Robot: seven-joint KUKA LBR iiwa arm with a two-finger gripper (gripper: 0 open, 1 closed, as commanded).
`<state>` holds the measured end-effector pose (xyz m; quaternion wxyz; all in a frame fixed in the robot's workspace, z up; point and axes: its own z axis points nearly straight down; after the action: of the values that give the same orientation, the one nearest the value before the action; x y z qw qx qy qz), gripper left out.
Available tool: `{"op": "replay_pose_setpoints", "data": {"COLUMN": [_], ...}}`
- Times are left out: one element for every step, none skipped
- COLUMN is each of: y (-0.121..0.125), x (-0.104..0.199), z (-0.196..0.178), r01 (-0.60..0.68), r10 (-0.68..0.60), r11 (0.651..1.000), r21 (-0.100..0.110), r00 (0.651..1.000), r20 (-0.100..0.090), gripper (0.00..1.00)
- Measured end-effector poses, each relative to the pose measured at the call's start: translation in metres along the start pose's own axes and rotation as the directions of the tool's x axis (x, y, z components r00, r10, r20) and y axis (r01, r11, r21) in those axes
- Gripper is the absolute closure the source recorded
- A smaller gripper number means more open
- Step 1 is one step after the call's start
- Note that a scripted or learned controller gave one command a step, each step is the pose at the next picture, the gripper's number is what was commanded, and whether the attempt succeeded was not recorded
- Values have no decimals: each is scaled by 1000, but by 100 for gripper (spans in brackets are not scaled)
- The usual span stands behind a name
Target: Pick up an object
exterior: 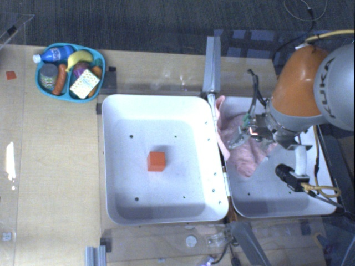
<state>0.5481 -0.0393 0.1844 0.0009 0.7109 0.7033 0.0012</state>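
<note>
An orange cube lies near the middle of the left bin. A crumpled pink cloth lies in the right bin, draped against the wall shared with the left bin. My gripper is low over the pink cloth, at the end of the grey and orange arm that comes in from the right. The wrist and arm body hide the fingertips, and part of the cloth is covered by them.
A blue tray with toy food and a small bottle sits at the back left of the wooden bench. A metal post stands behind the bins where they meet. Black cables hang by the arm.
</note>
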Motion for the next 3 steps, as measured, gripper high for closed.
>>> {"op": "replay_pose_setpoints", "data": {"y": [16, 35, 39], "x": [-50, -98, -97], "z": [29, 93, 80], "r01": [40, -18, -16], "r10": [-40, 18, 16], "r11": [999, 1000, 1000], "r21": [-2, -14, -23], "r00": [999, 1000, 1000], "r20": [1, 2, 3], "gripper": [0, 0, 100]}}
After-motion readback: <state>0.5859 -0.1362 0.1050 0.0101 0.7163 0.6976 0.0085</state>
